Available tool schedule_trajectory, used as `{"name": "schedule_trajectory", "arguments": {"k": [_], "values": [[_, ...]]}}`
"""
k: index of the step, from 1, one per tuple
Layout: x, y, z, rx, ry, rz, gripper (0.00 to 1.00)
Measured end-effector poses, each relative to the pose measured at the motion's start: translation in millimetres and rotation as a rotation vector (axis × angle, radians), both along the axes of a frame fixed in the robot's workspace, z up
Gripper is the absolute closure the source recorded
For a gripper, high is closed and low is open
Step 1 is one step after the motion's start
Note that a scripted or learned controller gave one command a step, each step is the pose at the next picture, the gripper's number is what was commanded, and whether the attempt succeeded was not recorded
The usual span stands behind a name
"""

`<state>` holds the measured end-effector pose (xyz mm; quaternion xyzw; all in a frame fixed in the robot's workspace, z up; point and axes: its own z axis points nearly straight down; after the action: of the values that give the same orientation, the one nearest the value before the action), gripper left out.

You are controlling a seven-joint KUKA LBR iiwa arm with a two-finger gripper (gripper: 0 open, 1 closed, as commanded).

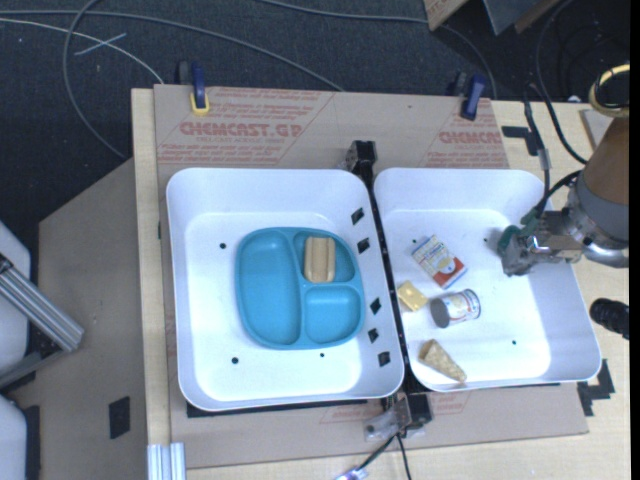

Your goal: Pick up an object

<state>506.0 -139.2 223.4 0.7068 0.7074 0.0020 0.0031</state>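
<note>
- Gripper point(515, 251) hovered at three o'clock in the right bin point(560, 358), carrying nothing; its spread I couldn't tell.
- Small can point(456, 308), lying at seven o'clock from it, looked the nearest pick; descending centred over it seemed wisest.

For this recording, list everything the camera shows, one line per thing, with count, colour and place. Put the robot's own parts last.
Bins: 2, white, side by side on the bench.
Divided tray: 1, blue, in the left bin.
Bread-like piece: 1, tan, in the tray's upper right compartment.
Small carton: 1, white, blue and red, in the right bin.
Small block: 1, yellow, right bin.
Small can: 1, white with dark end, lying in the right bin.
Wedge: 1, tan, right bin's near edge.
Clamps: 2, blue and yellow, board's far edge.
Arm: 1, grey.
Tool: 1, over the right bin's right side.
</note>
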Motion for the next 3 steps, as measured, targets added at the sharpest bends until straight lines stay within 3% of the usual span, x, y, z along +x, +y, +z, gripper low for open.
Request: {"name": "schedule_trajectory", "arguments": {"k": [1, 3], "values": [[0.5, 0.1, -2.4, 0.002, 0.006, 0.0, 1.0], [16.3, 114.3, 9.5, 0.004, 0.005, 0.006, 1.0]]}}
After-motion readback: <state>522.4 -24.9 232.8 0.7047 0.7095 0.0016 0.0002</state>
